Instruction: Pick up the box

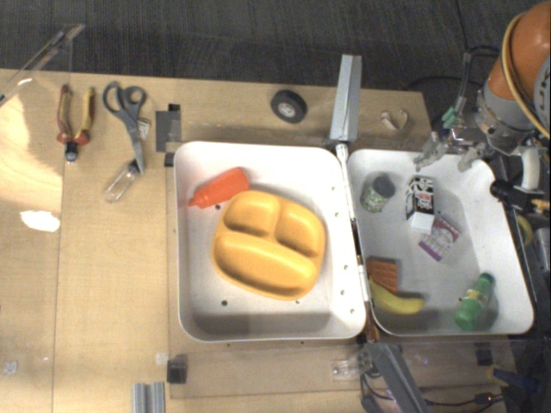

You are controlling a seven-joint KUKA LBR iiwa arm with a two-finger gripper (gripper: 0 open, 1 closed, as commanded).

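Observation:
A small black-and-white box [421, 203] stands in the far middle of the right bin [508, 317]. My gripper [448, 155] hangs over the far edge of that bin, a short way behind the box and slightly to its right, apart from it. Its fingers [428, 154] are spread open and there is nothing between them.
The right bin also holds a small can [376, 192], a purple-and-white packet [440, 237], a brown block [384, 273], a banana [398, 301] and a green bottle [473, 302]. The left bin [194, 317] holds a yellow divided plate [269, 243] and an orange carrot [219, 188]. Scissors [129, 119], pliers [72, 120] and a tape roll [289, 105] lie on the bench.

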